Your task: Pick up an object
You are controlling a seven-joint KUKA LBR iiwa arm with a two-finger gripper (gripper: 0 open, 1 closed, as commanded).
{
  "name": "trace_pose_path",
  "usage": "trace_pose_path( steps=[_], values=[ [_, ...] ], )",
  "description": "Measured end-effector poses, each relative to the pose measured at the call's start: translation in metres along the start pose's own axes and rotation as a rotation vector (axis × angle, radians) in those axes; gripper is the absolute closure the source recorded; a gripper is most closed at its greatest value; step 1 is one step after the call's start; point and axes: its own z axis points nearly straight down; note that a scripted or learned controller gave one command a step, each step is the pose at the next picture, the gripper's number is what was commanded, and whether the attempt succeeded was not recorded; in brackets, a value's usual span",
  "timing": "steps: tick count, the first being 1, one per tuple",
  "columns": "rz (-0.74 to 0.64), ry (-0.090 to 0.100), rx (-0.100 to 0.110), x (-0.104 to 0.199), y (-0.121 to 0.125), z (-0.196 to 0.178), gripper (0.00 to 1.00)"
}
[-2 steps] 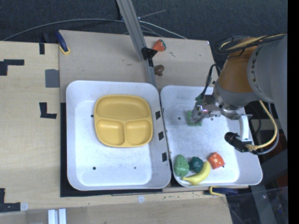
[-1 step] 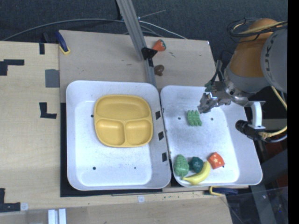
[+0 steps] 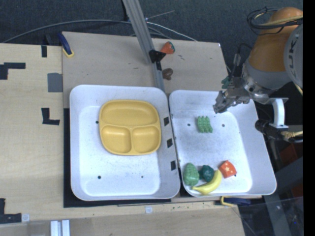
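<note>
The right bin (image 3: 246,132) holds a light green ridged piece (image 3: 204,124) near its middle. Along its front edge lie a green bumpy fruit (image 3: 191,173), a dark green round piece (image 3: 206,172), a yellow banana (image 3: 210,184) and a red-orange piece (image 3: 227,169). My gripper (image 3: 222,103) hangs over the back right part of this bin, up and to the right of the light green piece and apart from it. Nothing shows between its tips.
The left bin (image 3: 83,146) bears a yellow divided plate (image 3: 130,127). A grey metal pole (image 3: 140,23) rises from behind the bins. Small objects (image 3: 168,47) lie on the bench behind the bins. The grey and orange arm (image 3: 273,43) enters at the right.
</note>
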Motion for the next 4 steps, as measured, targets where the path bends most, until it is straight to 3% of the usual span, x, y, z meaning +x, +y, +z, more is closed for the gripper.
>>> trace_pose_path(
  steps=[2, 4],
  values=[
    [-0.003, 0.002, 0.007, 0.083, -0.037, 0.014, 1.0],
    [-0.006, 0.002, 0.007, 0.187, -0.075, 0.022, 1.0]
  ],
)
